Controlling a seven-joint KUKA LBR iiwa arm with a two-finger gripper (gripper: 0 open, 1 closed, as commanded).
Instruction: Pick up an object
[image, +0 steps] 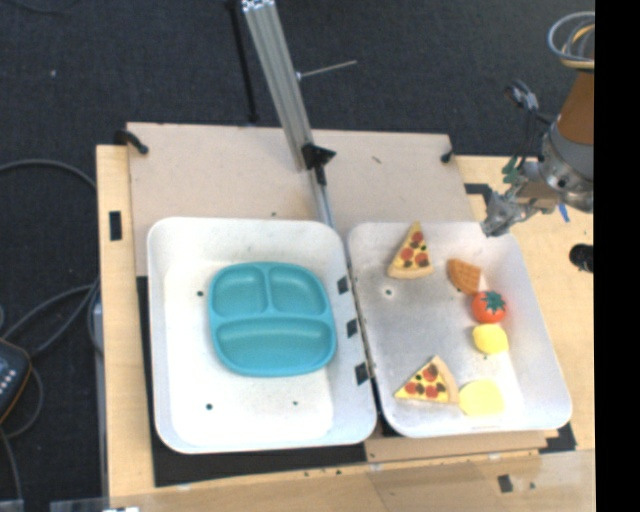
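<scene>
The right bin (400, 320) holds several toy foods: a pizza slice (411, 251) at the back, a brown bread piece (463, 274), a red tomato (488, 306), a small yellow piece (490, 340), a second pizza slice (427, 381) at the front and a yellow round piece (481, 398). My gripper (497, 221) hangs over the back right corner of that bin, up and to the right of the bread piece. Nothing shows between its fingers.
The left bin (180, 400) carries a teal divided plate (271, 318). A slanted metal pole (285, 85) rises behind the two bins. Cables lie on the dark floor at the left.
</scene>
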